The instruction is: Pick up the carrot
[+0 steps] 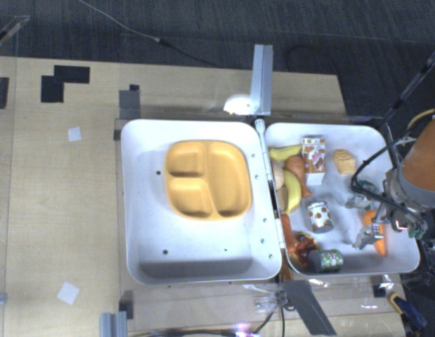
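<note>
Nearest the camera, along the front wall of the right bin (407, 264), lies a green can (329, 260) on its side beside a dark, red-and-orange packet (300, 244). Just right of them, the tool (372, 230) is down in the bin's front right corner, and the carrot (377, 234), a short orange piece, sits right at its tip. Whether the tool is wide, narrow or already closed on the carrot cannot be told from this slanted view; metal parts and cables cover the contact.

The step in hand looks like the grasp itself. The next move calls for a firm close across the carrot's narrow width, then a straight lift clear of the bin wall.

Further back stand a small printed cup (320, 216), two bananas (292, 188), a red-and-white carton (313, 154) and a bread-like roll (344, 162). Their labels are too small to read. The left bin (143, 188) holds a yellow divided tray (206, 178).
</note>
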`<state>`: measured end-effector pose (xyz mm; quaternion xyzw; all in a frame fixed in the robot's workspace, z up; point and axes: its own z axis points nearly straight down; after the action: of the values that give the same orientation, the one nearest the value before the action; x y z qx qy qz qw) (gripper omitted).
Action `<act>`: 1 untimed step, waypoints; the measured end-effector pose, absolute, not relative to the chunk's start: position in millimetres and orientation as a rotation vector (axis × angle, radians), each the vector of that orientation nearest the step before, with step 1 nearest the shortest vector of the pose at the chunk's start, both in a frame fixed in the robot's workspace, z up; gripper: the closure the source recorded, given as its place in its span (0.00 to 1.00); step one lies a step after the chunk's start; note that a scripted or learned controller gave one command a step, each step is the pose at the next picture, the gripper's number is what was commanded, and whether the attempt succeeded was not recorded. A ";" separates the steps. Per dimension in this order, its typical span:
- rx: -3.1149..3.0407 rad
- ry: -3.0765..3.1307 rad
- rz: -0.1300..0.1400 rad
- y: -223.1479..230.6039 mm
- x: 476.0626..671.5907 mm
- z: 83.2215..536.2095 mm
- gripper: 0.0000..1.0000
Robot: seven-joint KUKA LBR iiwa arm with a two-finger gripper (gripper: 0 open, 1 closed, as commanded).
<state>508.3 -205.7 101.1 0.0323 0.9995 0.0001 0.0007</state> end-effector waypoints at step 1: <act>0.304 3.110 -0.008 -175.9 491.8 90.0 0.00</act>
<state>491.8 -175.9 90.0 0.0973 0.9952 -0.0025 0.0083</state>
